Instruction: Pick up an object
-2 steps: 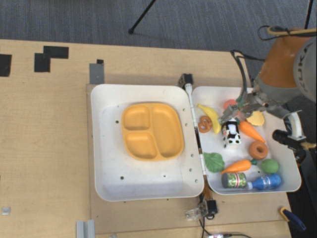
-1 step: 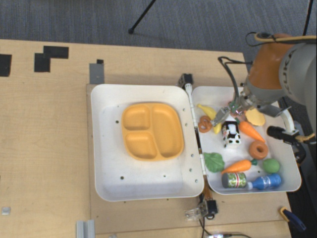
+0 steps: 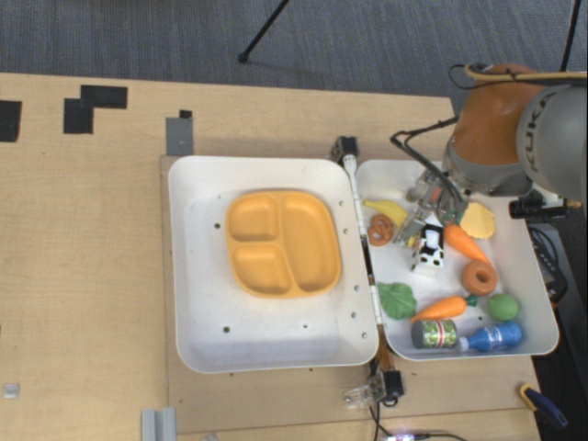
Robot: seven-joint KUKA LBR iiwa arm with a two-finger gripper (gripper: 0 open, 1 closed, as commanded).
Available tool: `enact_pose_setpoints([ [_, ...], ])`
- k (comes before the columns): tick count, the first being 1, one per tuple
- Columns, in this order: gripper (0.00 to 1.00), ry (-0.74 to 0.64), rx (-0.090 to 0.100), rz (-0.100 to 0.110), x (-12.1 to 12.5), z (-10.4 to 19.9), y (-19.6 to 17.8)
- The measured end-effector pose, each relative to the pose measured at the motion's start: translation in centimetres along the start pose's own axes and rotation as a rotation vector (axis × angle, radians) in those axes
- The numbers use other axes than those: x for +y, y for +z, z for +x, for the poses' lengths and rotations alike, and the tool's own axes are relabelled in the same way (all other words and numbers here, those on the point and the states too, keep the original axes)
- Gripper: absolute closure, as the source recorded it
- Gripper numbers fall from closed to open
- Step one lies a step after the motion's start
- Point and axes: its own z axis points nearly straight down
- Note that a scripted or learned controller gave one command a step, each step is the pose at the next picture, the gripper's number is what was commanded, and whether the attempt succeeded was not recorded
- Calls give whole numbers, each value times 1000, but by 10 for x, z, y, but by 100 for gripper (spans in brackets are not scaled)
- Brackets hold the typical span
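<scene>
- Claw (image 3: pixel 424 211) sits low in the right bin (image 3: pixel 542 310), in its upper half; arm comes in from 3 o'clock.
- We can't tell whether the claw is spread or pressed together; the metal parts blur together with the toys under them. Nothing visibly pinched.
- Likeliest target, our call: the cow (image 3: pixel 428 249), a small black-and-white figure just at 6 o'clock of the claw, close to touching.
- Handling guess: light, hard plastic, stiff, somewhat slick. Lumpy shape, so take it across the body, at its narrowest width, not by head or legs.
- Neighbours crowd it: carrot (image 3: pixel 466 243) at its 3 o'clock, nearly touching; donut (image 3: pixel 379 230) at 9 o'clock of the claw; banana (image 3: pixel 387 210) just above that donut.
- Second donut (image 3: pixel 480 277) lies at 4 o'clock of the cow, clear of it.
- Yellow disc (image 3: pixel 478 219) sits at 3 o'clock of the claw, partly under the wrist.
- Further off, toward 6 o'clock: green leaf (image 3: pixel 397 299), second carrot (image 3: pixel 442 308), can (image 3: pixel 434 333), blue bottle (image 3: pixel 491 338), green ball (image 3: pixel 503 305). Well apart from the claw.
- Left bin (image 3: pixel 197 338) holds an orange tray (image 3: pixel 279 243); flat and wide, a poor pinch.
- Risk: a finger landing on the carrot and knocking the cow aside.
</scene>
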Motion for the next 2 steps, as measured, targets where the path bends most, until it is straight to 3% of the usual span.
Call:
enact_pose_setpoints([
  [1, 0, -79, -1, -1, 13, 45, -1],
  [2, 100, -73, -10, 0, 11, 42, -13],
])
